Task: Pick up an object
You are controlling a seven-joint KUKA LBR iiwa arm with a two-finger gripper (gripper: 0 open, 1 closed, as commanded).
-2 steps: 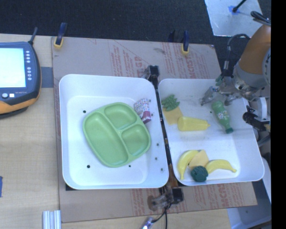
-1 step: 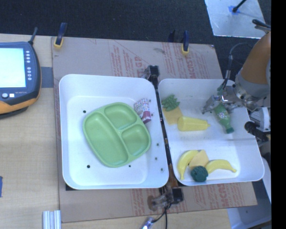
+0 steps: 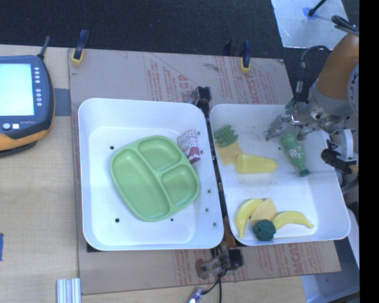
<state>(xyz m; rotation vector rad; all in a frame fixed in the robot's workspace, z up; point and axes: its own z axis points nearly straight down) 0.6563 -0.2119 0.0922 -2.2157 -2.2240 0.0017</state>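
Note:
In the right bin, a green bottle lies on its side near the far right. My gripper hangs right at the bottle's far end, its metal fingers spread open on either side of it and gripping nothing. Elsewhere in that bin are a yellow wedge, a small green leafy piece on a yellow block, two bananas and a dark green broccoli piece at the front. The left bin holds a green divided plate and a small red-and-white can.
A teach pendant with a screen sits on the bench to the left of the bins. Clamps hold the cardboard underlay at the back edge. The arm's orange band rises over the right bin's far right corner.

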